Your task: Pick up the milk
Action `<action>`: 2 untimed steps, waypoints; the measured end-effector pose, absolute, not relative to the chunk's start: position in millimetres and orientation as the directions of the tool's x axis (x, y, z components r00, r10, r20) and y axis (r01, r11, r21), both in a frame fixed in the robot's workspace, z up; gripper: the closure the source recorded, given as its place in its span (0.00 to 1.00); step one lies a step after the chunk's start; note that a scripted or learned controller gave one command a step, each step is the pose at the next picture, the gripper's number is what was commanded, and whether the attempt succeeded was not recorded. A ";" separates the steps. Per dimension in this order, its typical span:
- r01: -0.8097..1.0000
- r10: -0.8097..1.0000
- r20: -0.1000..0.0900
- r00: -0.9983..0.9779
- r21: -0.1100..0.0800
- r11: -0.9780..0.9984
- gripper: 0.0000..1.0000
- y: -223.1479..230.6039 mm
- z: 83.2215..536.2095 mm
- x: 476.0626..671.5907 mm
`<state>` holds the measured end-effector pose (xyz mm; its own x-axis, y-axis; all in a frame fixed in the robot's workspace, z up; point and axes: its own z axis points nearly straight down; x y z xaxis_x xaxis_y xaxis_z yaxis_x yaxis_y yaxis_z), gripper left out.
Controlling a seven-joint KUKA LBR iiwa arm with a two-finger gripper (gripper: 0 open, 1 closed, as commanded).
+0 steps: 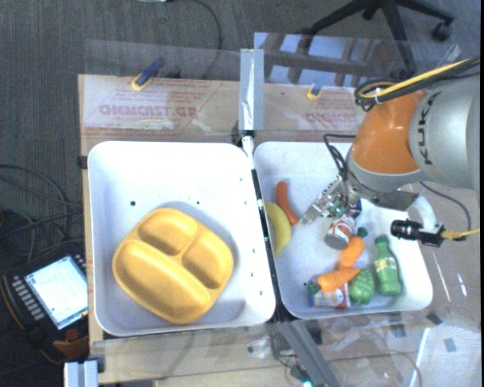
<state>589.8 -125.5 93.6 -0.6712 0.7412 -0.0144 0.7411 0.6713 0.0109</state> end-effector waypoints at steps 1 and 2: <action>0.895 0.895 -0.009 -0.447 0.012 0.447 1.00 -147.7 92.4 653.7; 0.927 0.927 -0.009 -0.375 0.012 0.375 1.00 -143.9 93.2 561.4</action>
